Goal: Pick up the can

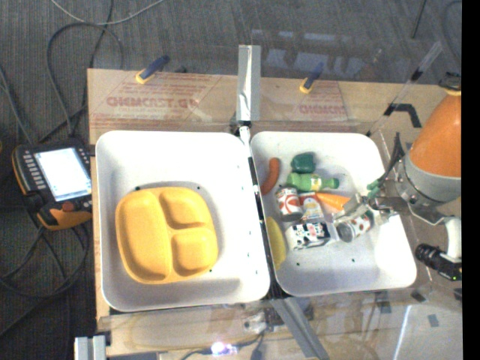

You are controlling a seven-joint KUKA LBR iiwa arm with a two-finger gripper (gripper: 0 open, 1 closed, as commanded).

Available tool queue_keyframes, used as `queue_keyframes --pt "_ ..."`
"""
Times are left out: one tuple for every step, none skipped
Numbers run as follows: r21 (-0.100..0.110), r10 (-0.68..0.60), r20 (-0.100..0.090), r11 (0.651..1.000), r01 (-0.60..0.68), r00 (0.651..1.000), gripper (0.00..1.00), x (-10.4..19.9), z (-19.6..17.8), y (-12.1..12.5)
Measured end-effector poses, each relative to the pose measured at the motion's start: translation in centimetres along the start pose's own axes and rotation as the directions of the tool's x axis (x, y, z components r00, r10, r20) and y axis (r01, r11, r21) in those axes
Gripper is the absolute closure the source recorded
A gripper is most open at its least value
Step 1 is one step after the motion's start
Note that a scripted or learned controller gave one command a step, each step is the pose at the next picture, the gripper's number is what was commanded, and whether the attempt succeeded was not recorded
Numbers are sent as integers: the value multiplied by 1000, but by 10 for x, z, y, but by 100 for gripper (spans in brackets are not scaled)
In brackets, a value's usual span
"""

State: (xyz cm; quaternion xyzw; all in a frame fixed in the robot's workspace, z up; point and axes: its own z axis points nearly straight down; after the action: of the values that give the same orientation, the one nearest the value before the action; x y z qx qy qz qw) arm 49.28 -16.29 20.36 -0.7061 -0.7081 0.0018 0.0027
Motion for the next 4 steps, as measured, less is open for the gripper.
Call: queue_keyframes --pt "-2 -371 0 929 371 929 0 30 6 -9" --pt "-2 -411 0 912 411 912 0 -60 87 -9" --pt "-4 -443 2 896 443 896 0 0 71 67" --pt "-21 -387 -11 922 386 922 0 -46 106 109"
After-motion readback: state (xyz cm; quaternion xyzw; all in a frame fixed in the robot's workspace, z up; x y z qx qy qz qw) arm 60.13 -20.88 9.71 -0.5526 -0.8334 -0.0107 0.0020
